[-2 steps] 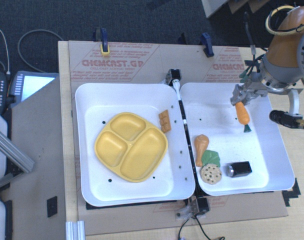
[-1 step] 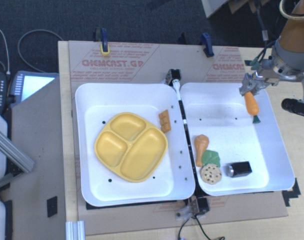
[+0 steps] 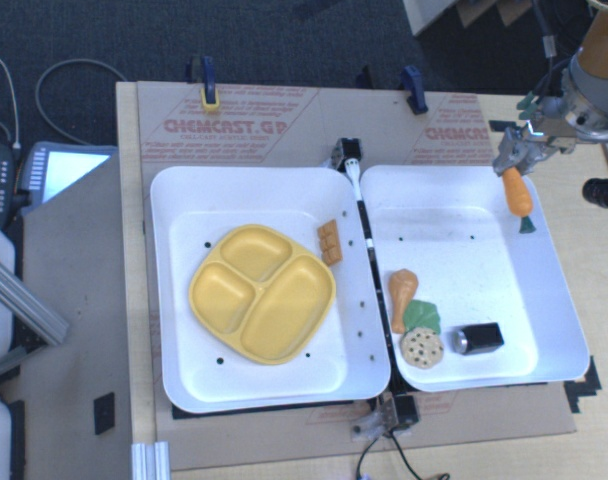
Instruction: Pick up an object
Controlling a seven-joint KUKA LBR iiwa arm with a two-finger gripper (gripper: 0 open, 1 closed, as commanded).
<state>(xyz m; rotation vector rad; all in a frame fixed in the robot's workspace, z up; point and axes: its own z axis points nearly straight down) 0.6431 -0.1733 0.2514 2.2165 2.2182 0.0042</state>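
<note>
One carrot (image 3: pixel 518 194) hangs from your gripper (image 3: pixel 511 166) in the camera view, its upper end pinched between the fingers and its green tip pointing down over the right bin (image 3: pixel 544 288), at the far corner. Judge this as the lift step, with the pick nearly made. Nearer you than the carrot lie a drumstick (image 3: pixel 401 296), a cookie (image 3: pixel 421 348) and a dark can (image 3: pixel 478 338). Next, raise it straight and keep the grasp firm
</note>
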